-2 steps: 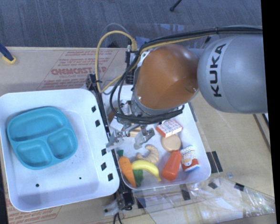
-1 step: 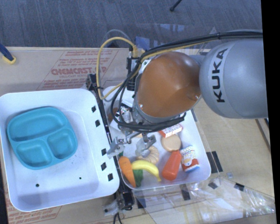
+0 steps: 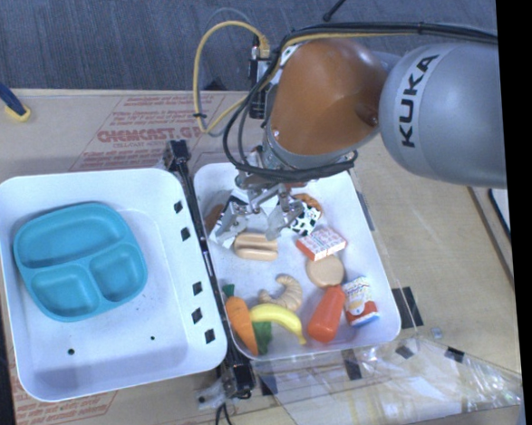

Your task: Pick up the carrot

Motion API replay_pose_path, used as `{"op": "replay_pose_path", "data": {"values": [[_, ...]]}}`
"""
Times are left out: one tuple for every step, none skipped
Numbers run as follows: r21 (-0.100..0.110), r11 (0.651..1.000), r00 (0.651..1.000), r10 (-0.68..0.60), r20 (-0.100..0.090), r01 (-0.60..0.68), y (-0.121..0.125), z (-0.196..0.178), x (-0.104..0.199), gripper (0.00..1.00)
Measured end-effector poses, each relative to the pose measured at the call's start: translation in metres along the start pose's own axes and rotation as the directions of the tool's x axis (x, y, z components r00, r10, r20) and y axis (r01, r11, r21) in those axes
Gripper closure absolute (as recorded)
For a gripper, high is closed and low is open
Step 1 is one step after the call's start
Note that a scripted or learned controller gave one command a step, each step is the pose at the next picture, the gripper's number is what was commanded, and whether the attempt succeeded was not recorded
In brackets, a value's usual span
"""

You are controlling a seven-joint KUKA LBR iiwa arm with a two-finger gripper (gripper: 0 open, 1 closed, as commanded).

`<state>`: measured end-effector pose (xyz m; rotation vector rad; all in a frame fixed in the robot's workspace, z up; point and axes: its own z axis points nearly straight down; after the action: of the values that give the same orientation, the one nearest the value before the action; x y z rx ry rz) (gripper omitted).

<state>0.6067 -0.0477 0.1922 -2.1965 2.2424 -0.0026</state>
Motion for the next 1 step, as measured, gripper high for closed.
{"op": "replay_pose_path", "data": {"values": [[0.003,0.939,0.939,-0.343,0.001,0.343,-0.0517,-0.0353,0.0151,0.0]]}}
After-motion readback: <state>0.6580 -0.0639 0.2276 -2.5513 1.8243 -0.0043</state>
